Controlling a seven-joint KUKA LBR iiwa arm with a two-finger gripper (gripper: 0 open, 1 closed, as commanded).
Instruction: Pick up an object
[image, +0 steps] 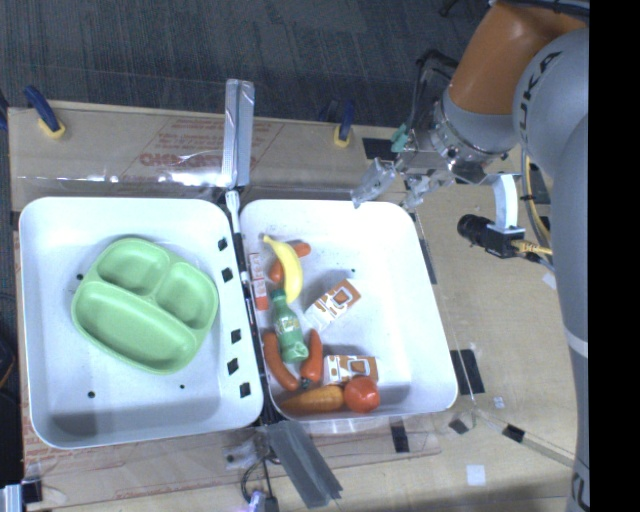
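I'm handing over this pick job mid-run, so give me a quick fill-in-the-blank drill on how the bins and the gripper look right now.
1. The green divided plate lies in the ____ bin.
2. The banana lies in the right bin, and its colour is ____.
3. The gripper hangs over the right bin's ____ rim, holding nothing.
4. The tomato sits near that bin's ____ edge.

Missing words: left; yellow; far; near

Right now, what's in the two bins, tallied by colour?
Green: 2, divided plate, bottle
Yellow: 1, banana
Red or orange food: about 5, including tomato, carrot
White-and-orange cartons: 2
Total: about 10
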